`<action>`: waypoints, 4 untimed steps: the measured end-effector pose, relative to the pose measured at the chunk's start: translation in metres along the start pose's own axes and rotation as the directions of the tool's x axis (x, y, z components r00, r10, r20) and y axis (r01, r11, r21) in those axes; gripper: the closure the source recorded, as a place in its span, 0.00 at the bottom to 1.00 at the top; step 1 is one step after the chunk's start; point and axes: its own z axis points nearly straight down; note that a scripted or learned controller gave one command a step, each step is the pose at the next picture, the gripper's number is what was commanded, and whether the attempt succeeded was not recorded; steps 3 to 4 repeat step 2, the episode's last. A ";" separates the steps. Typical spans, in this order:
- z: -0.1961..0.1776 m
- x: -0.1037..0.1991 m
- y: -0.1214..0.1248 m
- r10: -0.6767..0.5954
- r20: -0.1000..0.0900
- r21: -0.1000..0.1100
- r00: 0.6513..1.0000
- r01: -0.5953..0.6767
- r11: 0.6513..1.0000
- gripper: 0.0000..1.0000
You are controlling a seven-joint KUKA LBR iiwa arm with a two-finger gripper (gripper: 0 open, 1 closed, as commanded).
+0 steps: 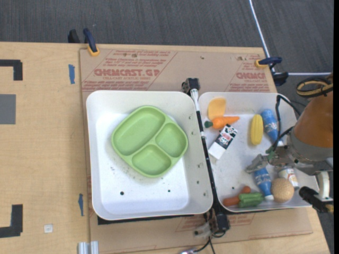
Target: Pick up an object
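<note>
The right bin (238, 157) holds several small objects. At its back lie a yellow-orange piece (216, 109), a small carrot (223, 122), a white and black carton (223, 141), a yellow corn cob (256, 129) and a blue bottle (270, 123). Along the front lie a second blue bottle (263, 181), a tan egg-shaped item (282, 190), a green vegetable (250, 198) and a red-orange piece (232, 200). My gripper (260, 164) hangs low over the bin's right half, just above and touching or nearly touching the front blue bottle. The arm's orange band (318, 125) covers the bin's right rim.
The left bin (106, 189) carries a green three-part plate (150, 141). A black clamp (190, 84) sits on the divider between the bins. Cardboard lies under both bins, and a white cable (257, 20) runs across the floor behind.
</note>
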 end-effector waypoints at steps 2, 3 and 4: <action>-0.074 0.061 0.033 0.324 0.000 -0.001 0.946 -0.324 0.946 1.00; -0.074 0.061 0.033 0.324 0.000 -0.001 0.946 -0.324 0.946 1.00; -0.074 0.061 0.033 0.324 0.000 -0.001 0.946 -0.324 0.946 1.00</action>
